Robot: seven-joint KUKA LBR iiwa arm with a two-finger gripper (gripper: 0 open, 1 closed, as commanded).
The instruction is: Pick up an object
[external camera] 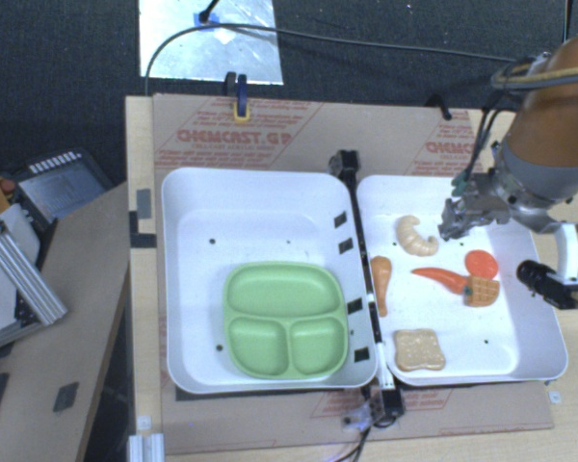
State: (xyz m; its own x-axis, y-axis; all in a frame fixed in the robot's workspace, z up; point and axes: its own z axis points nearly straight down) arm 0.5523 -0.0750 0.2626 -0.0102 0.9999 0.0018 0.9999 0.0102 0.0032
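The right bin (520, 354) holds several toy foods: a pale croissant (416, 236), an orange carrot (380, 283), a red chili pepper (443, 277), a red tomato slice (481, 263), a waffle piece (483, 292) and a slice of toast (419, 349). My gripper (456, 222) hangs over the bin's upper part, just right of the croissant and above the tomato slice. Nothing shows between its fingers.
The left bin (188, 258) holds a green divided plate (284, 319). A black clip divider (352, 229) runs between the bins. A grey device (63, 186) and an aluminium rail (19, 268) sit off the bench to the left. Cables cross the back.
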